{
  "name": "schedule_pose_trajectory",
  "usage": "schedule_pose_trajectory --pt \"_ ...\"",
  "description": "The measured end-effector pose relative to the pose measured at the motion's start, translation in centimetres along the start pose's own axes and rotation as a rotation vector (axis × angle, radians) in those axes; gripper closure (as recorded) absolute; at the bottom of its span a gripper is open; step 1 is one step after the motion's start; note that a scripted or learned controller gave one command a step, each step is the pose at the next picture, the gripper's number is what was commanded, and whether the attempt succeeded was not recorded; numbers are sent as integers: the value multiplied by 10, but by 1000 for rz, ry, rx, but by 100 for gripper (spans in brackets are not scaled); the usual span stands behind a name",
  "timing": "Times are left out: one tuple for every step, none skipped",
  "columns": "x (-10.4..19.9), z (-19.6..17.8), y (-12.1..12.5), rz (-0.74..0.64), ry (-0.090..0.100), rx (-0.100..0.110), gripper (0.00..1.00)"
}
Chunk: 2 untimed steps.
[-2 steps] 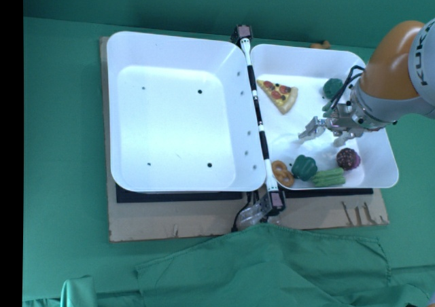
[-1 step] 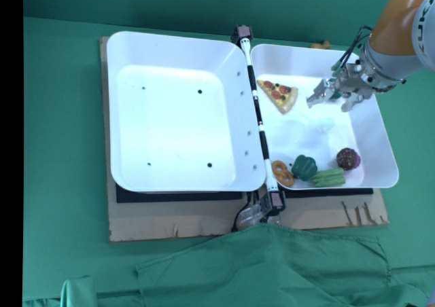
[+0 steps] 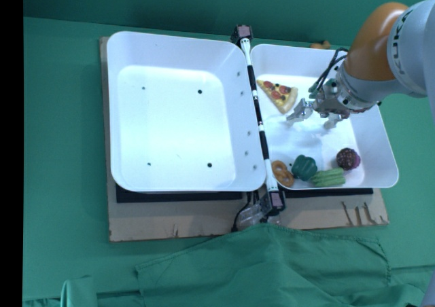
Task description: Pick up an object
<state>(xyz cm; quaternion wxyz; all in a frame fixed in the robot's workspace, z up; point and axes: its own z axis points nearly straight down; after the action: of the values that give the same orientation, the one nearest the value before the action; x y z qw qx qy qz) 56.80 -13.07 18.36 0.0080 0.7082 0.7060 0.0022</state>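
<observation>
My gripper point(image 3: 315, 117) hangs over the middle of the right bin point(image 3: 380, 137), its fingers spread apart with nothing between them. A pizza slice point(image 3: 277, 94) lies just left of it, near the bin's upper left. Along the bin's front lie a pretzel point(image 3: 282, 172), a green pepper point(image 3: 304, 166), a green cucumber-like piece point(image 3: 329, 178) and a dark red berry point(image 3: 348, 159). All of these rest on the bin floor, apart from the fingers.
The left bin point(image 3: 122, 102) sits beside the right one, with a black-and-white divider bar point(image 3: 255, 112) between them. Green cloth point(image 3: 272, 265) bunches in front of the cardboard base. A small orange object point(image 3: 321, 45) lies behind the right bin.
</observation>
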Motion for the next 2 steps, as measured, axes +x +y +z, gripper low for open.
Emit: schedule_pose_trajectory --pt "1 0 38 -1 3 1 0" --pt "15 1 107 -4 4 1 0"
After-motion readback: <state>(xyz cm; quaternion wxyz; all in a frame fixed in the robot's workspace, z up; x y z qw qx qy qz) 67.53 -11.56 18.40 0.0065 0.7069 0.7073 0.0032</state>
